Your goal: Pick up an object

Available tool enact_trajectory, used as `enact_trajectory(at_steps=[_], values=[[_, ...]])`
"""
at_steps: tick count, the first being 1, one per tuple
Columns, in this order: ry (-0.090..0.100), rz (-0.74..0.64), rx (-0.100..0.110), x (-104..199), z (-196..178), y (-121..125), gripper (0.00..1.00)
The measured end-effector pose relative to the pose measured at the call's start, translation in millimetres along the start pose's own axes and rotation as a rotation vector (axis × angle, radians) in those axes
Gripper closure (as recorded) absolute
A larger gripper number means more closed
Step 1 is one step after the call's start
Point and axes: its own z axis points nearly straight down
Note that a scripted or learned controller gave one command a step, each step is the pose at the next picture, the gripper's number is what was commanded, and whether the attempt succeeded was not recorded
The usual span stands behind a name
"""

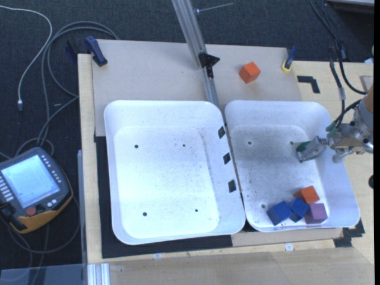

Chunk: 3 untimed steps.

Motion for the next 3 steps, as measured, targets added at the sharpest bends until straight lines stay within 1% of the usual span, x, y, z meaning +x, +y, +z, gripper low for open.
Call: enact_trajectory(at_steps=[1,2,3], values=[[0.001,-0.008,-0.001,64,25,46,0.00],[-0.006,0.003,-0.003,-29,59,109,0.00],[-0.003,-0.003,-0.008,-8,10,116,0.00]])
